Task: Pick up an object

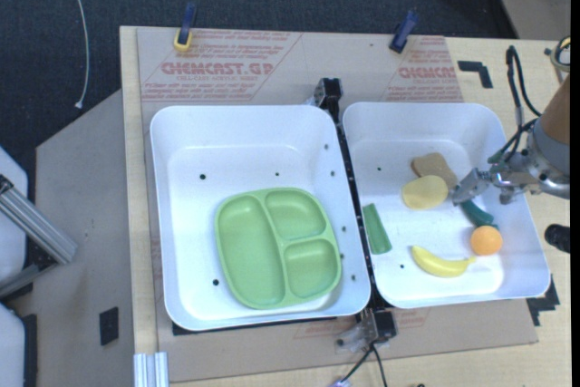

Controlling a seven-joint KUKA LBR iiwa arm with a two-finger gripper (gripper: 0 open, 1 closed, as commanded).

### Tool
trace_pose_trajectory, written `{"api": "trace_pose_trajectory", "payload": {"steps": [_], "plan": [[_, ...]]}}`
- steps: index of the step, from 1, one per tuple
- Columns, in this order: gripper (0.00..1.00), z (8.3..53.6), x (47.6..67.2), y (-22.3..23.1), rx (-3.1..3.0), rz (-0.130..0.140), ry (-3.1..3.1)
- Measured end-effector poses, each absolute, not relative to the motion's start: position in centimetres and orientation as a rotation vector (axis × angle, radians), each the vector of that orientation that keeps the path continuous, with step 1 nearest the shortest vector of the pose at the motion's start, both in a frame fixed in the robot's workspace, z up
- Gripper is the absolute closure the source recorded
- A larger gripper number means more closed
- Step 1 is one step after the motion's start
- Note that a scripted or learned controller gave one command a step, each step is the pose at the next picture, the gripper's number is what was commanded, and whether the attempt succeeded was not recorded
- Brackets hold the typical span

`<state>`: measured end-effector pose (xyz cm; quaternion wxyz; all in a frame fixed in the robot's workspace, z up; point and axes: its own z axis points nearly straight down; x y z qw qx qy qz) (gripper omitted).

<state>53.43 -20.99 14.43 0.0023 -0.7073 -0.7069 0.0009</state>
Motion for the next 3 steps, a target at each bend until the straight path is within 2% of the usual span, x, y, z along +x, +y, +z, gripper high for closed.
{"api": "trace_pose_trajectory", "payload": {"steps": [1,2,3], "plan": [[0.00,9.3,53.3,-20.9,-2.219,0.003,-2.218],[1.00,10.5,53.5,-21.0,-2.223,-0.001,-2.222],[1.00,16.3,53.7,-20.2,-2.223,-0.002,-2.226]]}}
